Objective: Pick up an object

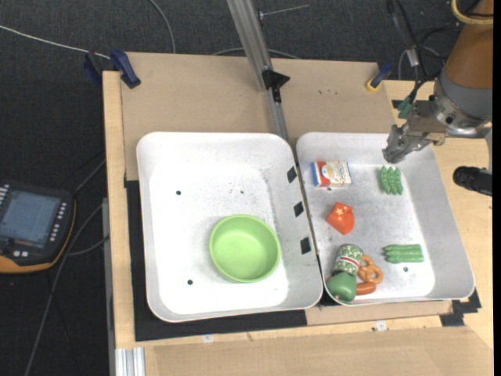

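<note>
Green toy just below pincer, grip state unclear; carton, red piece nearby.

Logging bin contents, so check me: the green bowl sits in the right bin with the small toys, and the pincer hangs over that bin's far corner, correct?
Not quite. In the camera view the green bowl sits in the left bin; the small toys lie in the right bin, the pincer over its far corner.

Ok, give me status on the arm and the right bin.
Gripper hovering over right bin, far corner. Nearest piece: green toy, just below it. Nothing seen between gripper and toy.
</note>
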You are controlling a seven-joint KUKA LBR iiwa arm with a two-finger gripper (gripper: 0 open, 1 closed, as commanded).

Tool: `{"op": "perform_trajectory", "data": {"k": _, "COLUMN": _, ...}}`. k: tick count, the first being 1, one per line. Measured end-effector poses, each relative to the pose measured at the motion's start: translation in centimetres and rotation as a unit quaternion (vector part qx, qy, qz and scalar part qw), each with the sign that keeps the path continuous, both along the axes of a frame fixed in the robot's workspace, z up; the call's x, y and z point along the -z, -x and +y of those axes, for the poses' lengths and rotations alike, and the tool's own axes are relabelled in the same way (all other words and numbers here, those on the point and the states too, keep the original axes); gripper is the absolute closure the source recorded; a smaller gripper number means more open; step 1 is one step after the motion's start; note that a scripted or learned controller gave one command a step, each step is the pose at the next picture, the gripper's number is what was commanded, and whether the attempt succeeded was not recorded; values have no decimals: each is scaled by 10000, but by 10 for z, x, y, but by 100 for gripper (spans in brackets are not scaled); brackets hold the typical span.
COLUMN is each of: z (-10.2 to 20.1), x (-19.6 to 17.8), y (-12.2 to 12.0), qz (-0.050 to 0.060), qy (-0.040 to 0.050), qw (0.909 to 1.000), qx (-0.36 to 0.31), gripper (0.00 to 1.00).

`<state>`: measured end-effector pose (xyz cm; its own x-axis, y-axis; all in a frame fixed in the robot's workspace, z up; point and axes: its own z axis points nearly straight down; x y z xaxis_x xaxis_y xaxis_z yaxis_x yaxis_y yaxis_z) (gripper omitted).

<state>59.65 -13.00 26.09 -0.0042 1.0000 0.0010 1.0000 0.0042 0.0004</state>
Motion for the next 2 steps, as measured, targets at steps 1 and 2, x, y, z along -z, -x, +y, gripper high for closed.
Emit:
{"op": "perform_trajectory", "data": {"k": 1, "z": 53, "x": 0, "y": -18, "qz": -1, "qy": -2, "qw": 10000, "qx": -5, "gripper": 100}}
{"op": "perform_trajectory", "data": {"k": 2, "z": 114, "x": 4, "y": -31, "qz": 1, "qy": -2, "qw": 10000, "qx": -6, "gripper": 100}}
